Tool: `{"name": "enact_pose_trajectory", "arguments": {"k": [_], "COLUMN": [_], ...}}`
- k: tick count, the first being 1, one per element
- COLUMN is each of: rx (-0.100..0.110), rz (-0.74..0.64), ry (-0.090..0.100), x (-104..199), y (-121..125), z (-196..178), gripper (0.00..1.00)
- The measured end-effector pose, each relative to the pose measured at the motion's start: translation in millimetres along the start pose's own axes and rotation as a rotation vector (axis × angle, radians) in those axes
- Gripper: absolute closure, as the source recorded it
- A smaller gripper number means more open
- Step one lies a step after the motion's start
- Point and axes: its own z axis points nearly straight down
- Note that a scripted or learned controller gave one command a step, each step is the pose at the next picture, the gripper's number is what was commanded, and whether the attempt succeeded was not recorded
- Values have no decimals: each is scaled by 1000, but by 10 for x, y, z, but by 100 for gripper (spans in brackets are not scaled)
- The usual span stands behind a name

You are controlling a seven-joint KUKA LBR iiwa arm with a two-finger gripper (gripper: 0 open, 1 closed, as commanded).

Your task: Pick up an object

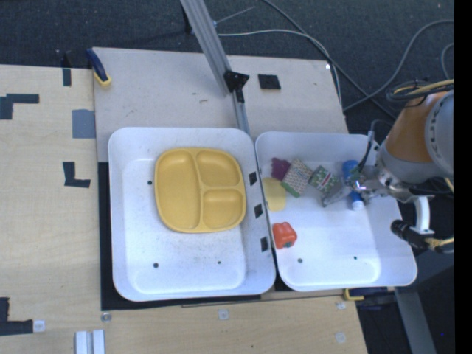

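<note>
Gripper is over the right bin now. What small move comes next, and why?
Probably a short shift left and down onto the green packet. The gripper sits low in the right bin, its tip just beside that packet, with nothing visibly between its fingers. The orange object lies farther off, so the packet looks the nearer target.

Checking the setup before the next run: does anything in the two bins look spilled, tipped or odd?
Nothing stands out. The yellow plate lies flat in the left bin. The small toys, including the orange one, sit loosely grouped in the right bin, near the pincer.
</note>
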Motion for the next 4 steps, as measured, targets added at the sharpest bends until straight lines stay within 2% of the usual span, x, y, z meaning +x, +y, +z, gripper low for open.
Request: {"name": "enact_pose_trajectory", "arguments": {"k": [1,3,4], "rx": [-5,-3,-1], "rz": [-1,-1,0], "ry": [-3,0,1], "x": [-5,69,73], "y": [14,195,205], "z": [-127,-1219,-1559], "gripper": [100,100,100]}}
